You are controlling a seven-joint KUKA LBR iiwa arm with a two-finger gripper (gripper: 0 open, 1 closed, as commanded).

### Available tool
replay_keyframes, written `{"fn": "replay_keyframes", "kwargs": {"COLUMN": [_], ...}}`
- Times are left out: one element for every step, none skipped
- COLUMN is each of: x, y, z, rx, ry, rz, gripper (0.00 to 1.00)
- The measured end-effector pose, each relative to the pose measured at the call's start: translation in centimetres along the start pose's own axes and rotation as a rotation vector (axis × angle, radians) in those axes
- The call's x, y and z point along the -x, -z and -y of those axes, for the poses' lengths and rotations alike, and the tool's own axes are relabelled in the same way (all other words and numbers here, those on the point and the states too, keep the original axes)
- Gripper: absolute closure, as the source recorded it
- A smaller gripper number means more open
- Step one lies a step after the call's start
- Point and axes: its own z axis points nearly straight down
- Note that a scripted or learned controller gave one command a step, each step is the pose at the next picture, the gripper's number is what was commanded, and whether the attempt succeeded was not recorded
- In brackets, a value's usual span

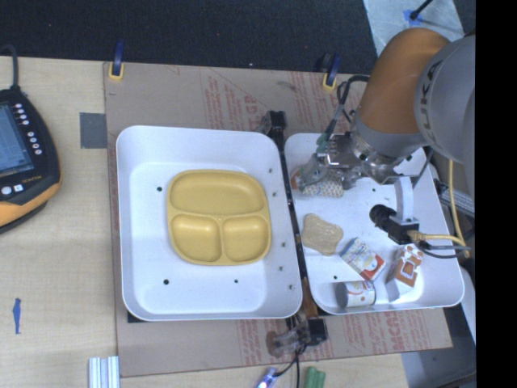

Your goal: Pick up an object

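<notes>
At eleven o'clock of shallow white right-hand bin [359,208], grey gripper [321,170] hung over speckled mesh pouch [327,188]; grip state I couldn't tell. Nothing looked lifted yet.

Left bin [139,241]: a yellow three-part plate [218,217] lies flat in its middle.
Right bin [359,204]: a tan pad [321,234] by the left wall; a packet [361,259], a red-and-white carton [406,267] and a small cylinder [355,294] toward the near edge.
Gripper [321,170]: low in the right bin's far left corner, just beside a pale netted thing [329,188].
</notes>
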Motion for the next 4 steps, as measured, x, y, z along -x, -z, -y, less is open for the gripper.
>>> {"fn": "replay_keyframes", "kwargs": {"x": [-5.4,-11.6,-8.0,-2.0], "y": [3.8,1.4,9.1,3.8], "z": [1.4,2.4,4.8,7.6], "rx": [0.000,-0.004,0.000,-0.002], "ry": [-0.001,0.003,0.000,0.000], "rz": [0.000,0.002,0.002,0.003], "gripper": [1.00,1.00,1.00,1.00]}}
